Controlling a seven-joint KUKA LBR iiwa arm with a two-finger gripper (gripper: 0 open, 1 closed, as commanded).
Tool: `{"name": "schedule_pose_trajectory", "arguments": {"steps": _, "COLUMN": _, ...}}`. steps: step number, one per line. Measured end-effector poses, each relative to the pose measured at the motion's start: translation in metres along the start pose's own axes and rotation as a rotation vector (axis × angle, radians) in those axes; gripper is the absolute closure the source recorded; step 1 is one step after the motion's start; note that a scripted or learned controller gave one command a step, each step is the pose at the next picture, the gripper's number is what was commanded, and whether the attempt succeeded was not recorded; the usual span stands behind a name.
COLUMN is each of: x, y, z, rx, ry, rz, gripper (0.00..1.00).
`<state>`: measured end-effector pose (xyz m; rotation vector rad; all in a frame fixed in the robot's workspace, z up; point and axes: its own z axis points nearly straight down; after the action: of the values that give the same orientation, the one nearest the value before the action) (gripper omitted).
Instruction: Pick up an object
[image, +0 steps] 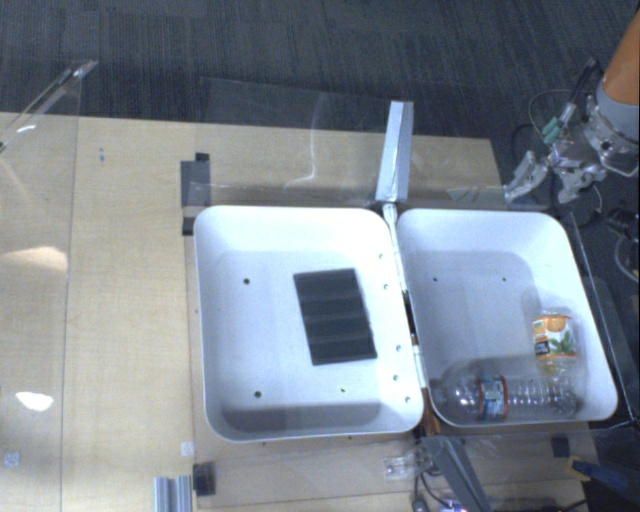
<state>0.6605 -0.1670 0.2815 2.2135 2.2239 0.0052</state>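
Your clear plastic bottle (508, 395) lies on its side along the near wall of the right bin (470, 250), long axis running left to right; which end bears the cap is unclear. A small orange-labelled container (553, 338) sits just beyond its right end. The hand (553, 165) hangs well apart, past the bin's far right corner, and you cannot tell its grip. The left bin (230, 330) holds a dark ridged block (334, 316).

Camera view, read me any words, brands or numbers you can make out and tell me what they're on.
None can be read.
Clear bottle: its blue and orange label is too blurred to read.
Small bottle: its orange, white and green label is too small to read.
Black pad: no writing visible.
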Motion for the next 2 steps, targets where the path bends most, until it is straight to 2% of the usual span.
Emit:
{"name": "schedule_pose_trajectory", "arguments": {"steps": 1, "x": -0.024, "y": -0.083, "z": 0.101, "rx": 0.002, "ry": 0.000, "rz": 0.148, "gripper": 0.00}}
{"name": "schedule_pose_trajectory", "arguments": {"steps": 2, "x": -0.021, "y": -0.087, "z": 0.042, "rx": -0.002, "ry": -0.001, "rz": 0.147, "gripper": 0.00}}
